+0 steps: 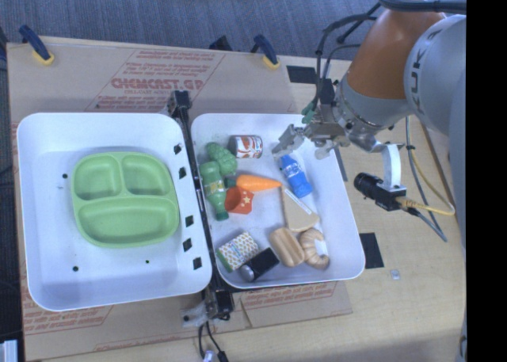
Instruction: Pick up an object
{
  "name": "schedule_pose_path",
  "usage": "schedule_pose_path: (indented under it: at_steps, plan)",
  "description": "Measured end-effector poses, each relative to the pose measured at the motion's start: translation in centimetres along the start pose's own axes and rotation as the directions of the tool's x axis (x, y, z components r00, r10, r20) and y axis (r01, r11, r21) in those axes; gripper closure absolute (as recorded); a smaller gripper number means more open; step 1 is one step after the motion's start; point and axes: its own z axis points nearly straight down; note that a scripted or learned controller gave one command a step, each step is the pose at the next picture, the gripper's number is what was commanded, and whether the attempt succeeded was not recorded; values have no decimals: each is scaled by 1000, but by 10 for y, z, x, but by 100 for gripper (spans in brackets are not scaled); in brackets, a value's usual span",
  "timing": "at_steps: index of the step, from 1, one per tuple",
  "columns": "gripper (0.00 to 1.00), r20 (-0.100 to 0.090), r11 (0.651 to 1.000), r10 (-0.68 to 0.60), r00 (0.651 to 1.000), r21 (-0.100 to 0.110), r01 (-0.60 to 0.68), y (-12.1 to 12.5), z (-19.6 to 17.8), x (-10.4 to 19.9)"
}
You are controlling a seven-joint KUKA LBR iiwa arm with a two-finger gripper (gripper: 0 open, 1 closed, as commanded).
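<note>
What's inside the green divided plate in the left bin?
The green plate shows three compartments, all bare, nothing covering them. It rests flat in the left bin; the bin floor under the plate is hidden.

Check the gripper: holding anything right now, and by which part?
Nothing held. The gripper hangs over the right bin, just above the blue bottle, with no object between its fingers.
</note>
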Motion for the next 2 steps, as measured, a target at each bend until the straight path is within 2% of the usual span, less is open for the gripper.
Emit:
schedule_pose_path:
  at_steps: [1,2]
  plan:
    - [0,0,1000,-1,1000,2,1,54,164,21]
    - [0,0,1000,2,1000,6,-2,82,161,33]
